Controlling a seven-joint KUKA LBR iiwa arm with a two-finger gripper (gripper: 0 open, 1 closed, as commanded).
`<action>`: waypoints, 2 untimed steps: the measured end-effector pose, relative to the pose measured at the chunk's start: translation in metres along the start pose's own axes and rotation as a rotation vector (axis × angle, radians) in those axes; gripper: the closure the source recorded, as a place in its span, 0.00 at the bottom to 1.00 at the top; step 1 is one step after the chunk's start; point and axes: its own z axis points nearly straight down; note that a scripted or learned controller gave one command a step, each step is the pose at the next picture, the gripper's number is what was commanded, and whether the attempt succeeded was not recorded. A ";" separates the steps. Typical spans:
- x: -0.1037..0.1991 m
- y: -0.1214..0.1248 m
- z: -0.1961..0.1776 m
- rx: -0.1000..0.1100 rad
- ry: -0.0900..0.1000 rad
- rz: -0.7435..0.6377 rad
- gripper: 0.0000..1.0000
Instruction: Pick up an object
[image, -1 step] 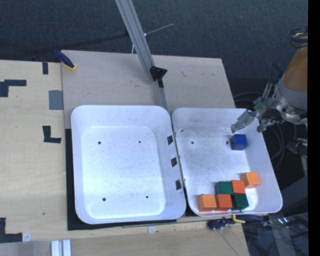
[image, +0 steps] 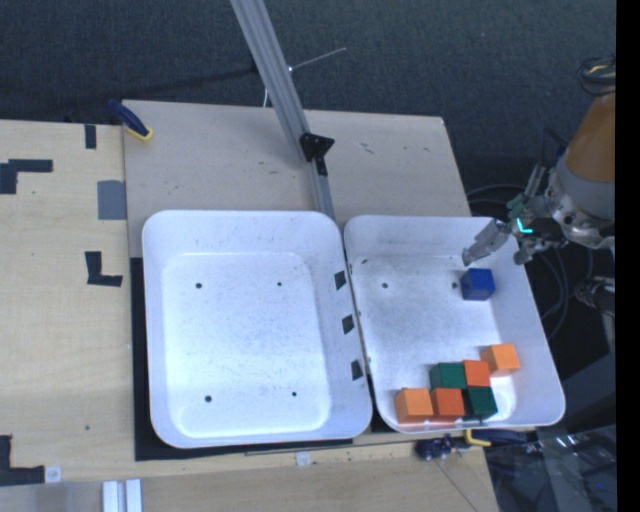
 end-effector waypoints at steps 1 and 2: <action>-0.001 -0.005 0.045 0.005 -0.001 0.000 0.00; -0.008 -0.009 0.092 0.006 0.000 0.001 0.00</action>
